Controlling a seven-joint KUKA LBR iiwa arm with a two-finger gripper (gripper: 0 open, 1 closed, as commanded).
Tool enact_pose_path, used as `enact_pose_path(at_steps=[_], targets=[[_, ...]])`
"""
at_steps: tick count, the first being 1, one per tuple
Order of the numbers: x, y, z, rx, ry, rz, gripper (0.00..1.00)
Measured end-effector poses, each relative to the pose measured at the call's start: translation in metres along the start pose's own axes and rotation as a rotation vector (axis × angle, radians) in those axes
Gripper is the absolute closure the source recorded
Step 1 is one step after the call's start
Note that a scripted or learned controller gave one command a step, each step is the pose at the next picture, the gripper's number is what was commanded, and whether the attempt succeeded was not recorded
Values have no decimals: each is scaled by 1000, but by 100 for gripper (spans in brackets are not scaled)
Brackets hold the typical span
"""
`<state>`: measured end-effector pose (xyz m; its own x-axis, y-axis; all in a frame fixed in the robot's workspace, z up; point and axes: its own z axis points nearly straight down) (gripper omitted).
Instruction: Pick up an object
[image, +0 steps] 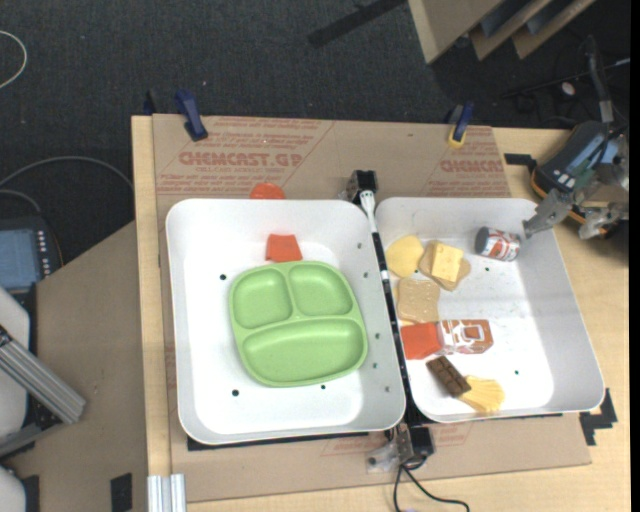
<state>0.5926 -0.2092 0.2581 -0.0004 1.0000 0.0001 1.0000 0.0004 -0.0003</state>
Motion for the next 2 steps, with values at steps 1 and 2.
enact_pose_path(at_steps=[1, 2], targets=[[3, 63, 178, -2, 0, -4, 0], [44, 75, 172, -3, -2, -1, 0]])
